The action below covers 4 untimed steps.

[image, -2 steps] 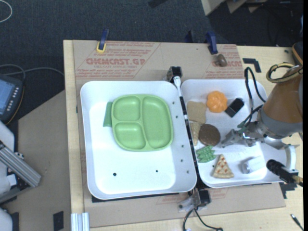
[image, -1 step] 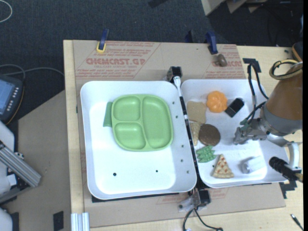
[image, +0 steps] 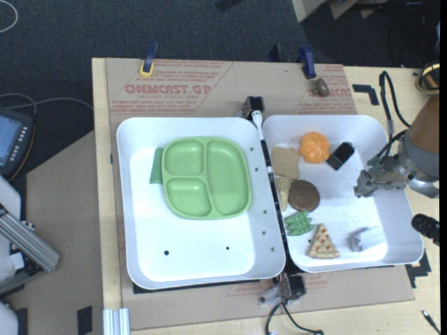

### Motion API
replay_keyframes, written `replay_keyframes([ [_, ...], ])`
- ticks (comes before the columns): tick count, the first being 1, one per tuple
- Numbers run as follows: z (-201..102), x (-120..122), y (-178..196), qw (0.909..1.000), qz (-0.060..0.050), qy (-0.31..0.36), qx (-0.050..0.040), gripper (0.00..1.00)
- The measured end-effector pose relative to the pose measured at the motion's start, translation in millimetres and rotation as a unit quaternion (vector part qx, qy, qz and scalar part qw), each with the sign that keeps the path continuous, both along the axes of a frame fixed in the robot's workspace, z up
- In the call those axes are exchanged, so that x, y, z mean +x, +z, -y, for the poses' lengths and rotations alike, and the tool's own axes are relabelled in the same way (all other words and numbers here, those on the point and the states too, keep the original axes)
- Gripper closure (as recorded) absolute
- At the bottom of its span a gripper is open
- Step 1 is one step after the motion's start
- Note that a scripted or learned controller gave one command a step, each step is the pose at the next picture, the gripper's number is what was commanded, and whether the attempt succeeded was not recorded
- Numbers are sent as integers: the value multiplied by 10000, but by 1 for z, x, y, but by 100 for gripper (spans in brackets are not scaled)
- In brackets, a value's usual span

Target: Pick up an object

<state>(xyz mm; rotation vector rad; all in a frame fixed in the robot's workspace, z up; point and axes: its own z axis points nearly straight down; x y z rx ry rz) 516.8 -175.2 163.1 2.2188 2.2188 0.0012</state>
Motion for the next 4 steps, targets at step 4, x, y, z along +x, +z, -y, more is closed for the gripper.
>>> replay_keyframes([
  [4,-84,67,69,10000,8,20,6,100],
])
